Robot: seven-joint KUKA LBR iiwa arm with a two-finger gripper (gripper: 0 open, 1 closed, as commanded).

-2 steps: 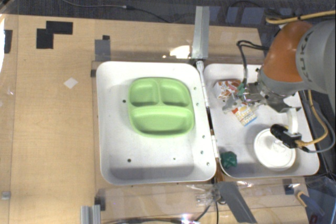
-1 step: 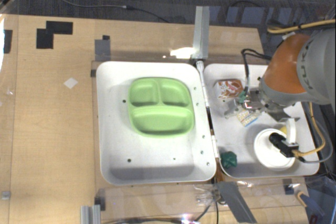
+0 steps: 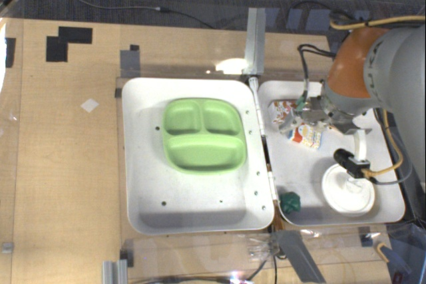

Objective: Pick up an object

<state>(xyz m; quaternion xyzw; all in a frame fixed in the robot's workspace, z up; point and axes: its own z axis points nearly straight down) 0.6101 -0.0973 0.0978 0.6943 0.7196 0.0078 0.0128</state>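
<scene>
1. Two bins sat side by side on the desk (image 3: 60, 163).
2. A divided plate (image 3: 203, 135) lay in the left bin (image 3: 143, 209).
3. The right bin (image 3: 293, 173) held a packet (image 3: 307, 137) at the back, a small block (image 3: 290, 202) at the front-left corner and a round cup (image 3: 347, 191) to its right.

One fixed camera looks down aslant on both bins (image 3: 133, 163).

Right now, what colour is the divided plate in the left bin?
Light green. The divided plate shows best in the camera view, lying in the left bin.
</scene>
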